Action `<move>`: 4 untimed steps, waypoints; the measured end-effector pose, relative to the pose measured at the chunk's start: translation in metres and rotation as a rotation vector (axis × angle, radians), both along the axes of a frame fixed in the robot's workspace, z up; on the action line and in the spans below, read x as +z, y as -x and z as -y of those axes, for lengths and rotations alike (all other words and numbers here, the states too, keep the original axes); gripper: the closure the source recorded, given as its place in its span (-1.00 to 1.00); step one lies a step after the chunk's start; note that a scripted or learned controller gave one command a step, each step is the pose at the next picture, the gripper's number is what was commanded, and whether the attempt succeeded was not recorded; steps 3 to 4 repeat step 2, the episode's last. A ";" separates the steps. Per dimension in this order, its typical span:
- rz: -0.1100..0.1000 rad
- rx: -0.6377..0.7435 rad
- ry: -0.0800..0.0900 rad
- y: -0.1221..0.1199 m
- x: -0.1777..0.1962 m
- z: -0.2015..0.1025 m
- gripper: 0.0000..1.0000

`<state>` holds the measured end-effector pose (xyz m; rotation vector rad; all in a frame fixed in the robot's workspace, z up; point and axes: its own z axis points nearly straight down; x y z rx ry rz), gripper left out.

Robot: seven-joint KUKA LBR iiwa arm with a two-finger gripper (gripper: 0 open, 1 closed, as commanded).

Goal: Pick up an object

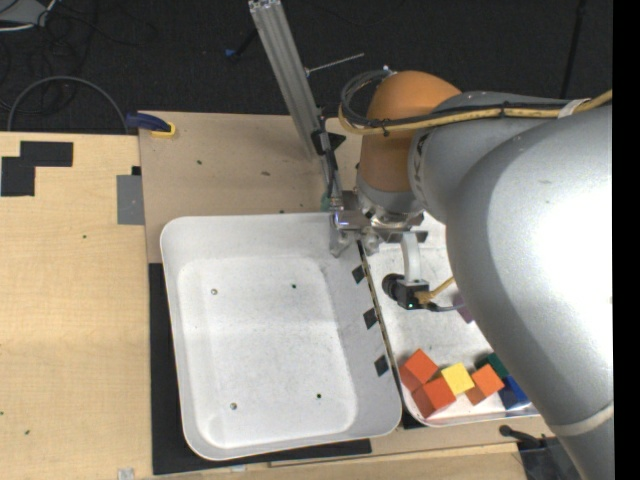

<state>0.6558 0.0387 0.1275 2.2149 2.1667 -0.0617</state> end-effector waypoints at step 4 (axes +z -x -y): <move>-0.006 0.024 -0.058 -0.005 0.063 0.046 -1.00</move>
